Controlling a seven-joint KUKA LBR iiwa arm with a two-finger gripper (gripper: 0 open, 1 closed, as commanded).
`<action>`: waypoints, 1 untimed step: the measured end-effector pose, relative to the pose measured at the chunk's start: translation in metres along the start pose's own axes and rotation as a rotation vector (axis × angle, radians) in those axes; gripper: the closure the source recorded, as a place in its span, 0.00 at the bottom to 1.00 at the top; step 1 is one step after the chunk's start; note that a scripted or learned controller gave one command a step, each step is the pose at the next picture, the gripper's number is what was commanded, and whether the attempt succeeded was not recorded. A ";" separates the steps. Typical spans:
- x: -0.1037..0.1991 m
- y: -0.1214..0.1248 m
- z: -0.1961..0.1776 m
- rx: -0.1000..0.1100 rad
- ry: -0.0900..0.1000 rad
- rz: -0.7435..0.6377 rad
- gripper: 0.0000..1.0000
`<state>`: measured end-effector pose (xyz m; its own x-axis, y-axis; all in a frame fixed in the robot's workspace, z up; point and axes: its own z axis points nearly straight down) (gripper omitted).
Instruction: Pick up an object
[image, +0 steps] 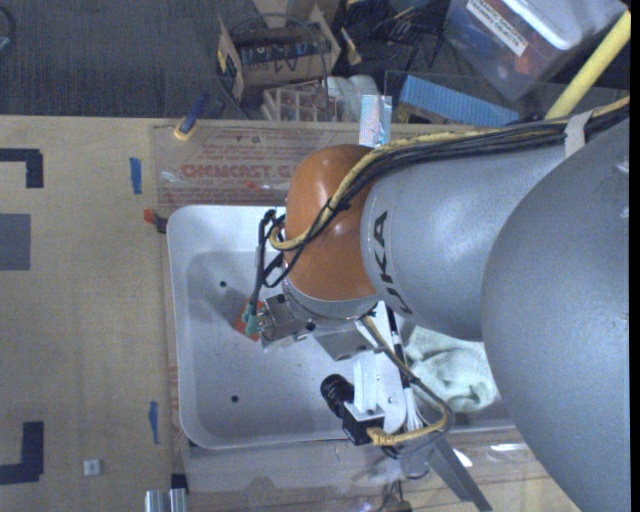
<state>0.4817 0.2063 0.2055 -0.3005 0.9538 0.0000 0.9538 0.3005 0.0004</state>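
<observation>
Arm: we're looking down on the grey arm (470, 240) sweeping in from the right, its orange band (325, 225) sitting over the middle of the left bin (200, 330).
Gripper: the wrist hardware (290, 322) is low in the bin, pointed down and away from us, so we cannot tell how the gripper stands or whether it has hold of anything.
Object: a small red and green thing (247, 322) peeks out at the left edge of the wrist, on or just above the bin floor, touching or very near the tool.
Cloth: a pale, crumpled towel (455, 370) lies just to the right, under the arm's elbow.
Progress: we judge this as the reach-and-grasp stage; the arm is down at the object, but nothing shows a lift yet.
Left to do: a firm hold, then a rise clear of the bin.
Hidden: the arm's bulk covers the right bin and much of the left one's floor.
Hard to read: the small object is mostly tucked behind the tool, so its shape stays a guess.
</observation>
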 end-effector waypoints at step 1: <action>-0.039 -0.015 -0.004 0.004 0.000 0.029 1.00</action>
<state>0.4792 0.1647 0.2098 -0.2725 0.9621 0.0002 0.9621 0.2725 -0.0033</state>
